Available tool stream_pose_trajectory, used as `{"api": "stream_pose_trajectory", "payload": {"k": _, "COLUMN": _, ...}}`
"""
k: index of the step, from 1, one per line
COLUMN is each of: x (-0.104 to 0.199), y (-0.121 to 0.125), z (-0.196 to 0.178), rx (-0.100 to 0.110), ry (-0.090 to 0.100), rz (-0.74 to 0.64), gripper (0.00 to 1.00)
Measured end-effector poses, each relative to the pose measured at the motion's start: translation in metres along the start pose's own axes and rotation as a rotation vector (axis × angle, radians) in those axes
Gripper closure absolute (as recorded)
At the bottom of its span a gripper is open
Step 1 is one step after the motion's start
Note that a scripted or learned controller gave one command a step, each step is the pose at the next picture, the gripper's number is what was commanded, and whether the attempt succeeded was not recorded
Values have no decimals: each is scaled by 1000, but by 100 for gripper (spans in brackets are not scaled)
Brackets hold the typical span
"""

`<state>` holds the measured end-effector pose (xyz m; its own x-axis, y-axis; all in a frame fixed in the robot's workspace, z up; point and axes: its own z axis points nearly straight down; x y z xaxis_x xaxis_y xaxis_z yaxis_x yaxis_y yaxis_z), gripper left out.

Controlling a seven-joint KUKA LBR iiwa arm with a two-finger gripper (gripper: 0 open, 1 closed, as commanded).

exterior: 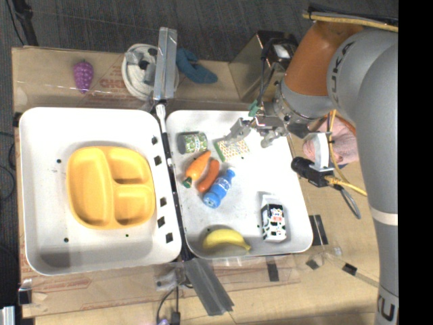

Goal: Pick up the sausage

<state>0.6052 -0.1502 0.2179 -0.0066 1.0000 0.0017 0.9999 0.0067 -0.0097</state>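
Note:
The sausage [209,175], a reddish-orange link, lies at a slant in the right bin [298,202], left of centre. An orange carrot [196,165] touches its left side and a blue bottle [219,189] lies against its right side. My gripper [254,133] hangs over the bin's upper right part, above and to the right of the sausage, well apart from it. Its fingers [239,128] stand open with nothing between them, just above a green patterned packet [231,148].
The right bin also holds a green can [193,143], a banana [225,240] at the front and a cow-print carton [273,223]. A yellow divided plate [111,185] fills the left bin [40,249]. Purple grapes [83,75], a white roll [142,70] and a blue cloth [196,68] lie behind the bins.

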Motion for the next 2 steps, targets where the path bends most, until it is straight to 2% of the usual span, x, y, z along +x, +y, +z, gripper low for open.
{"api": "stream_pose_trajectory", "payload": {"k": 1, "x": 42, "y": -28, "z": 128, "rx": -1, "ry": 0, "rz": -242, "gripper": 0}}
{"api": "stream_pose_trajectory", "payload": {"k": 2, "x": 42, "y": -28, "z": 122, "rx": 5, "ry": 0, "rz": -244, "gripper": 100}}
